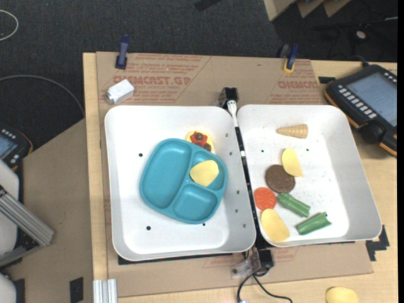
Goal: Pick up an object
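White plastic bins sit side by side on the table (189, 74). The left bin (126, 226) holds a teal divided plate (165, 185) bearing a yellow piece (204, 172). The right bin (334, 169) holds a cone (293, 130), brown disc (279, 178) and green pieces (312, 223). The pincer's state cannot be told.

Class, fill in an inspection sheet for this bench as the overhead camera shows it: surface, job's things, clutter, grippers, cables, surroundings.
Surface: cardboard-covered bench bearing a left bin and a right bin, side by side.
Job's things: left bin holds a blue divided plate with a yellow piece on it, and a red-and-yellow toy at the plate's far edge. Right bin holds a cone, brown disc, red disc, two yellow pieces and two green pieces.
Clutter: white block on the cardboard.
Grippers: nothing seen.
Cables: a black cable at the front edge.
Surroundings: teach pendant at right; dark carpet.
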Controlling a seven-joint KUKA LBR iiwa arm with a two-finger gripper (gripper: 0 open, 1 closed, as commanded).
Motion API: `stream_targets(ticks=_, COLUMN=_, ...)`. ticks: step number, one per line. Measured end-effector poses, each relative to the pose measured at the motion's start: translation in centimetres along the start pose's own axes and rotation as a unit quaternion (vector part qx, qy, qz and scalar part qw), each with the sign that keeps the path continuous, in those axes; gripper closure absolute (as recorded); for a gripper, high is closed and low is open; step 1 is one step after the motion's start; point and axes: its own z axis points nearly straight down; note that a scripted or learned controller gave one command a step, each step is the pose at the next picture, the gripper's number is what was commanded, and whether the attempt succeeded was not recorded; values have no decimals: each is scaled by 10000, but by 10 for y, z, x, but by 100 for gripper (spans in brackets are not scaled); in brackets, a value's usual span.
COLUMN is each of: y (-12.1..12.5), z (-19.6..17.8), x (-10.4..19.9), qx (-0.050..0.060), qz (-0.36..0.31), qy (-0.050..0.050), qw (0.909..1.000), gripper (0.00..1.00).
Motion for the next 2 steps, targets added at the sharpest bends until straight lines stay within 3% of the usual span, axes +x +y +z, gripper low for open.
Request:
stream_targets(ticks=1, y=0, z=1, x=12, qx=18, qz=2, qy=9, qw=10000, gripper=100)
stream_targets(ticks=2, y=0, z=1, x=0, qx=10, qz=8, qy=3, qw=10000, gripper=100)
